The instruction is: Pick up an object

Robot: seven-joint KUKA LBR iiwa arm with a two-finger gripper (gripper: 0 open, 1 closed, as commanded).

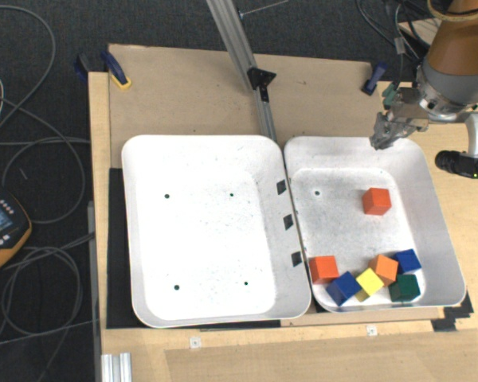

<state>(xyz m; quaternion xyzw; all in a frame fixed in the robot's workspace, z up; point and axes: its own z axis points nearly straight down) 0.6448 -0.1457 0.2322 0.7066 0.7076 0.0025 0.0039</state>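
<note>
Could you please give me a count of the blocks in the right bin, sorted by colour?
Orange blocks: 3
Blue blocks: 2
Yellow block: 1
Green block: 1
Total: 7, all in the right bin.

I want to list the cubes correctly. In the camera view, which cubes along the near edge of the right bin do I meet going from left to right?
Orange cube → blue cube → yellow cube → orange cube → then the blue cube and green cube, which overlap in order.
</note>
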